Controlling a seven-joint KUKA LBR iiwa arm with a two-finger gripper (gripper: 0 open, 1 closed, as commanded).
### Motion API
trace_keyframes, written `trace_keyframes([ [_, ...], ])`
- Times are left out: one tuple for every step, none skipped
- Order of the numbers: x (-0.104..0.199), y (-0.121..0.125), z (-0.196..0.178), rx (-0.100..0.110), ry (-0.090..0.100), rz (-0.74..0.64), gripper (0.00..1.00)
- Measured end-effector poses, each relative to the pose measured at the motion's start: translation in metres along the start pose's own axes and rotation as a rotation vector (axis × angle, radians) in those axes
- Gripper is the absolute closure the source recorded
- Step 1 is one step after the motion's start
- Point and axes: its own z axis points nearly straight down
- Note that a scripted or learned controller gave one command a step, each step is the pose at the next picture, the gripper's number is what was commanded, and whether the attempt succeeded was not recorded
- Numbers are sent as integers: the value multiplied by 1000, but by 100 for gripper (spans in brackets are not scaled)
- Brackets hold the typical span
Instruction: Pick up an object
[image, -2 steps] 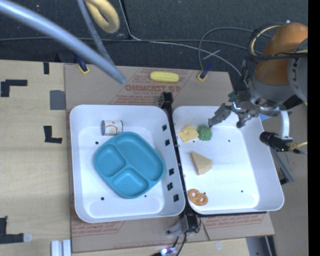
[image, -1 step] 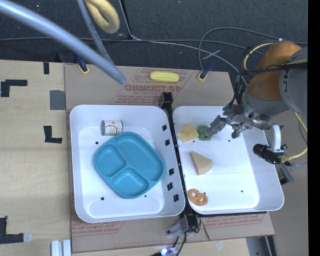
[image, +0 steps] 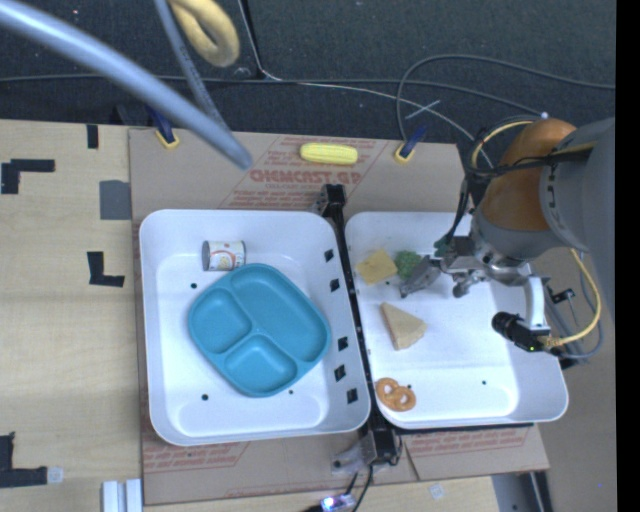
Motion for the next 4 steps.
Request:
trace_keyframes([
  [1,2,-14,-5,0,-3,100],
  [3,-4,-74,-12,-1,-1,100],
  [3,-4,-104,-10,0,-1,100],
  [52,-20,-114,-7,2,-5,100],
])
